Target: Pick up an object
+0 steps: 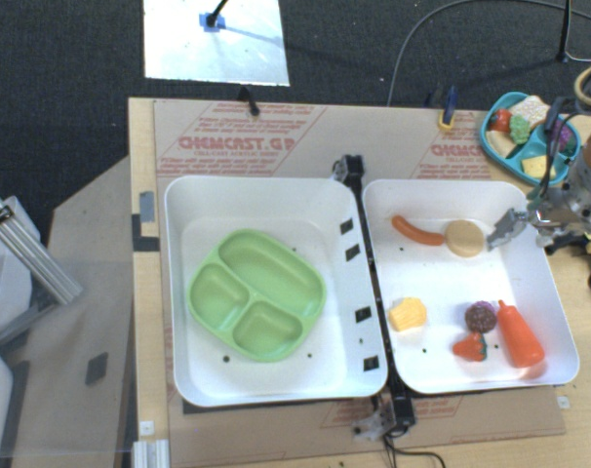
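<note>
- The hand point(501, 228) hangs low over the right bin point(539, 261), fingers spread, pinching nothing.
- Just beside its tips lies a tan bun point(463, 239), touching a toy sausage point(417, 230).
- Nearer the front: yellow cheese point(407, 314), purple ball point(481, 315), strawberry point(469, 347), orange carrot point(519, 334).
- The left bin point(193, 213) holds a green divided plate point(256, 294).

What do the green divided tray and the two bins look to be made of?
Green tray: likely molded plastic, matte with a soft sheen, rounded compartments in one piece. Left bin and right bin: probably thin white plastic, smooth, slightly glossy, rounded corners.
</note>
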`<move>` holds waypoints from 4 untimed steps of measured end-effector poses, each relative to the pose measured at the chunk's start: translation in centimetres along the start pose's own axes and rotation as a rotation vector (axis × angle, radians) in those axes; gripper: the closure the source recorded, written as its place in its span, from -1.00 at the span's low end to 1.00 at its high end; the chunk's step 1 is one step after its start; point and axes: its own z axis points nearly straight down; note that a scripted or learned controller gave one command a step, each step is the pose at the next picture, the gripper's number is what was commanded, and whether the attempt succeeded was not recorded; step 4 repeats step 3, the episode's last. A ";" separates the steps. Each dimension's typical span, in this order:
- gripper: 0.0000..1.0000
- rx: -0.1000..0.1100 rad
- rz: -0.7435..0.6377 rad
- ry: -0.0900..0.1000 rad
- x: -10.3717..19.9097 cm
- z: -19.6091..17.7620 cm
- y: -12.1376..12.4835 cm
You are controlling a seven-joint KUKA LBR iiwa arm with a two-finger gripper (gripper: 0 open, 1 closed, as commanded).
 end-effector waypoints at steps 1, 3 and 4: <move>-1.00 -0.021 -0.004 -0.007 0.7 -29.7 7.1; 1.00 0.005 -0.004 0.002 5.7 -24.0 5.2; 1.00 0.005 -0.004 0.002 5.7 -24.0 5.2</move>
